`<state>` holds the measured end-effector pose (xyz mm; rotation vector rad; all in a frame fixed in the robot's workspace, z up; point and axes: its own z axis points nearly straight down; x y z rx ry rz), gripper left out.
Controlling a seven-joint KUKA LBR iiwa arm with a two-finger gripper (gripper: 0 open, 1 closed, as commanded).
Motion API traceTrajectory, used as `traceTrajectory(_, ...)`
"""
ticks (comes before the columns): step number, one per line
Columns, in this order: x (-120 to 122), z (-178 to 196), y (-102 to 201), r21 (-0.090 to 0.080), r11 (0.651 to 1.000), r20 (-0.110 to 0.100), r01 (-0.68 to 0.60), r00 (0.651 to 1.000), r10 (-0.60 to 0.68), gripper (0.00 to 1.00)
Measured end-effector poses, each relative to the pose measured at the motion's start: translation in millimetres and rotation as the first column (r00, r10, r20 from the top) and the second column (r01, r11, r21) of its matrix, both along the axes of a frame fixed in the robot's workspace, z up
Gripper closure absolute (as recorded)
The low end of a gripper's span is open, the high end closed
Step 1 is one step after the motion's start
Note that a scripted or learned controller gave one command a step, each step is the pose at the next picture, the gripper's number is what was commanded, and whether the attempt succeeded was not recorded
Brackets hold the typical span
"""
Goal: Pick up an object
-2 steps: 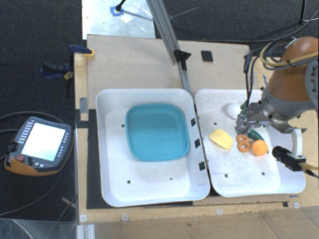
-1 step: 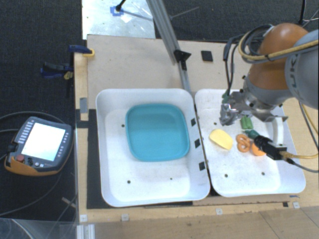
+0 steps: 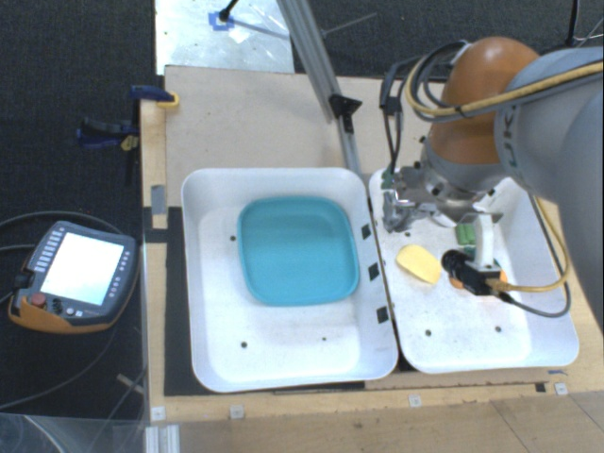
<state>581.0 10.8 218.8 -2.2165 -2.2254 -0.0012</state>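
Observation:
A teal square plate (image 3: 297, 250) lies flat in the left bin (image 3: 212, 347). In the right bin (image 3: 491, 347) a yellow wedge-shaped piece (image 3: 420, 263) rests near the left wall. A small green object (image 3: 465, 232) lies just behind it, partly hidden by the wrist. My gripper (image 3: 396, 211) hangs low over the right bin's back left corner, just behind the yellow piece and left of the green one. Nothing shows between its tips.
The divider between the two bins (image 3: 374, 253) runs right beside the gripper. The grey arm with its orange band (image 3: 486, 92) covers the right bin's back part. A slanted metal pole (image 3: 316, 55) crosses the bench behind the bins. A teach pendant (image 3: 75, 276) lies off the bench at left.

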Motion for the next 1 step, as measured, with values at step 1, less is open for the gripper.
traceTrajectory(1, 17.6, -6.1, 49.5, 0.000, 1.000, 0.000, 0.000, 1.000, 0.000, 1.00)
